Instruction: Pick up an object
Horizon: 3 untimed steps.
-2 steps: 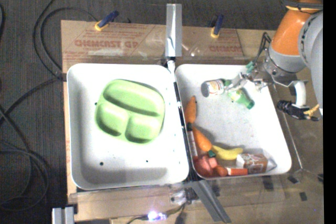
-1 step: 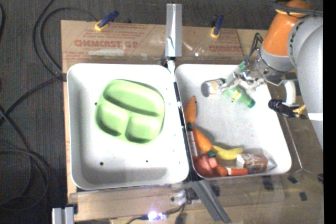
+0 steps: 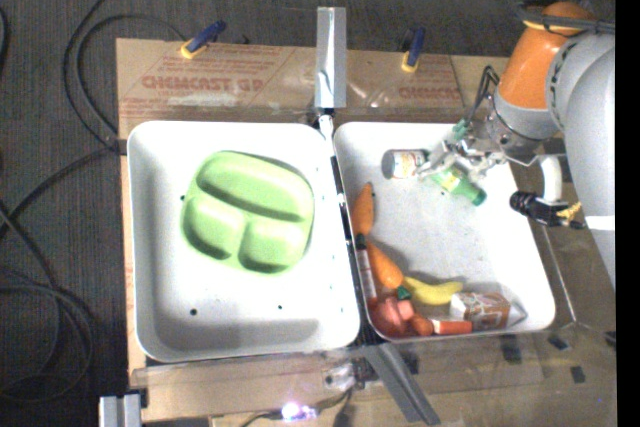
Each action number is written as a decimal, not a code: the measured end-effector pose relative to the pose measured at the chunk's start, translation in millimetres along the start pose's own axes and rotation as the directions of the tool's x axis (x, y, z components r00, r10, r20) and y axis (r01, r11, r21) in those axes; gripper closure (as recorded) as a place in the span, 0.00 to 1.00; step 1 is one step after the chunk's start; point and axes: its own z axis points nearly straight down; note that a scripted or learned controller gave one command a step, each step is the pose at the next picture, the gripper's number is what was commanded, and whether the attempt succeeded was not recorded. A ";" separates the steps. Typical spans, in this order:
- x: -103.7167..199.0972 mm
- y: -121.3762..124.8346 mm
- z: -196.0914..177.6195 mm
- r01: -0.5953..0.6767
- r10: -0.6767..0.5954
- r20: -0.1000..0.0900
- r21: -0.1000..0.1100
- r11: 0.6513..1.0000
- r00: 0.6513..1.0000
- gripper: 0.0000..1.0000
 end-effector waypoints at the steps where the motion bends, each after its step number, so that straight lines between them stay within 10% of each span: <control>1: -16.0 10.5 9.2 0.138 -0.138 -0.013 0.022 0.990 0.990 0.00; 2: -16.8 7.7 4.2 0.139 -0.139 -0.013 0.036 0.990 0.990 1.00; 3: 67.9 17.4 -103.6 0.106 -0.106 -0.001 -0.011 0.994 0.994 1.00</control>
